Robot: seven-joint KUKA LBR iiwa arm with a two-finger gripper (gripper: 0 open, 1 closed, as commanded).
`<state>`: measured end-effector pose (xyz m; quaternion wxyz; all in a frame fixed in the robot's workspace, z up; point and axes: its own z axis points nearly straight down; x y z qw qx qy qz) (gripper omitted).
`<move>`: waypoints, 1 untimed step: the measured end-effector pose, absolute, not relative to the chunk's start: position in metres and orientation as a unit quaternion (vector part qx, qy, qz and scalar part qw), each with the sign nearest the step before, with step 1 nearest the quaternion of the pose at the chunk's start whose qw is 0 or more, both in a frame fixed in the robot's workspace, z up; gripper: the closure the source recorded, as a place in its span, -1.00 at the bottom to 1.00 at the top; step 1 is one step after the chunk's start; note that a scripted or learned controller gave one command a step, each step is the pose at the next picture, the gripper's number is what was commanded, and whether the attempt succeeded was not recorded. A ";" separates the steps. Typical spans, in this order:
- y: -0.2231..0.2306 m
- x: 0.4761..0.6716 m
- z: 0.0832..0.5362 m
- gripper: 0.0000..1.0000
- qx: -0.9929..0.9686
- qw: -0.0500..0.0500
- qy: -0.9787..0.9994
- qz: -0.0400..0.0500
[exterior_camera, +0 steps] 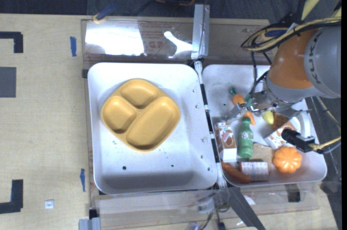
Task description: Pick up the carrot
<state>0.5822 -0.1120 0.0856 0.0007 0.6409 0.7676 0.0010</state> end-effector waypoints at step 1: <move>-0.112 0.582 0.095 1.00 0.642 0.002 0.767 0.001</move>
